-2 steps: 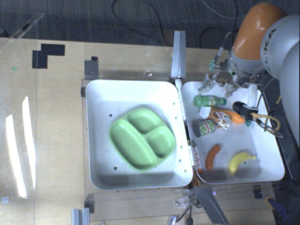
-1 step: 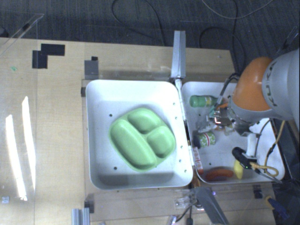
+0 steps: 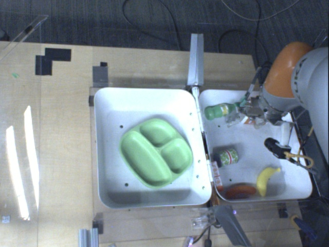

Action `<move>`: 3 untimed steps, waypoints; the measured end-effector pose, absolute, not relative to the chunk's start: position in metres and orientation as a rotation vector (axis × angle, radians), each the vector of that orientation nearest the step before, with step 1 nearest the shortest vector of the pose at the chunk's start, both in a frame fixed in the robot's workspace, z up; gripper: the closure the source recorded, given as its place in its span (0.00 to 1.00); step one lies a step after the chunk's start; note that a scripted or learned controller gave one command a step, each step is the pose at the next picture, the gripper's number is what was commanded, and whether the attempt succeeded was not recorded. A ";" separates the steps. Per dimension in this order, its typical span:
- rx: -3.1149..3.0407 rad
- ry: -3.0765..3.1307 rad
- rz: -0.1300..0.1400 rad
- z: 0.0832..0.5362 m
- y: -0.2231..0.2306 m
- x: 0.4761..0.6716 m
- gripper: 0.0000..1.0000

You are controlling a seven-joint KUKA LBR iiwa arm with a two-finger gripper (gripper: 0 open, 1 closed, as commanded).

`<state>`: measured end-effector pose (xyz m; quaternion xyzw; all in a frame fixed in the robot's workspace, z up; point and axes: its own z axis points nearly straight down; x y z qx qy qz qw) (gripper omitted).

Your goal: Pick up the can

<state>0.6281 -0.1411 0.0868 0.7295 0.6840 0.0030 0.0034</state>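
A green plastic bottle (image 3: 221, 110) is lying just beside the pincer (image 3: 245, 113), on its view-left. A banana (image 3: 267, 179) and a reddish-brown item (image 3: 240, 190) are lying well below the pincer. A green divided tray (image 3: 156, 152) is sitting far to its view-left, in the neighbouring white bin (image 3: 108, 138).

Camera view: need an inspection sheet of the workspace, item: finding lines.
Surface: left bin and right bin, white, side by side on a wooden bench.
Job's things: can in the right bin near its left wall, seemingly on its side, apart from the gripper.
Clutter: green bottle lying at the right bin's far end; banana and a red-brown item at its near end; green divided plate in the left bin.
Grippers: gripper over the right bin's far end, beside the bottle.
Cables: black cables looped on the dark floor beyond the bench.
Surroundings: black tape marks on the bench; metal post between the bins.
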 end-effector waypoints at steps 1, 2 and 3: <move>2.355 2.167 -0.040 0.086 -0.154 0.661 0.00; 2.351 2.171 -0.054 0.091 -0.157 0.659 1.00; 2.094 2.336 0.005 0.174 -0.122 0.671 1.00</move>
